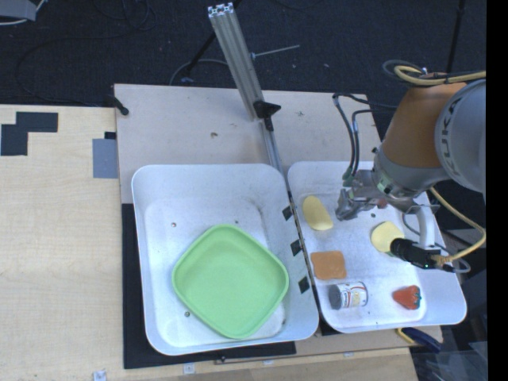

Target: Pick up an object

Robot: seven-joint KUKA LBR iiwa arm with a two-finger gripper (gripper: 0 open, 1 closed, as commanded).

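Objects in right bin point(444, 312): yellow banana-like piece point(317, 213), orange block point(329, 265), small can point(348, 295), strawberry point(407, 297). Gripper point(346, 209) beside yellow piece; grip state indeterminate.

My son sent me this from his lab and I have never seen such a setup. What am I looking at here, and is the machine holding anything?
You are looking down at a slant from one fixed camera above a bench. The big grey and orange shape on the right is a robot arm; its job is to pick up an object. At its end sits a gripper, a small two-finger claw, low over the right bin. I cannot tell from this picture whether the claw is open or shut, and nothing shows as held.

Two shallow white bins stand side by side. The left bin holds a light green plate. The right one holds a pale yellow piece beside the gripper, a round yellow item, an orange-brown square, a small can lying on its side, and a red strawberry-like toy.
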